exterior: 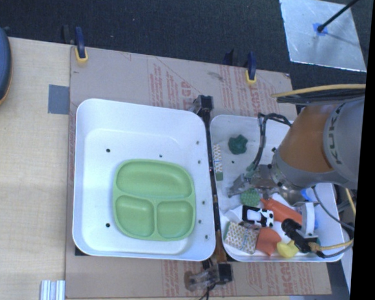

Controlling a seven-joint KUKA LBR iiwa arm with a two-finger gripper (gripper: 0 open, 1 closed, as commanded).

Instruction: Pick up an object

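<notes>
Tool: my tool (253,182) hangs low over the right bin (231,127), above the clutter; whether it is wide, narrow or holding anything, I cannot tell.
Arm: my grey arm (317,140) reaches in from the right, so it covers much of that bin.
Nearest thing: a green block (251,198) lies just beside my tool, too small to judge its long axis.
Other things: an orange piece (280,208) runs slantwise toward the lower right; a black-and-white toy (258,216), a patterned pouch (241,236) and a yellow piece (287,250) crowd the near end.
Apart: a dark green lump (238,144) sits alone at the far end.
Left bin: the left bin (89,171) holds a green divided plate (154,199), lying flat.
</notes>
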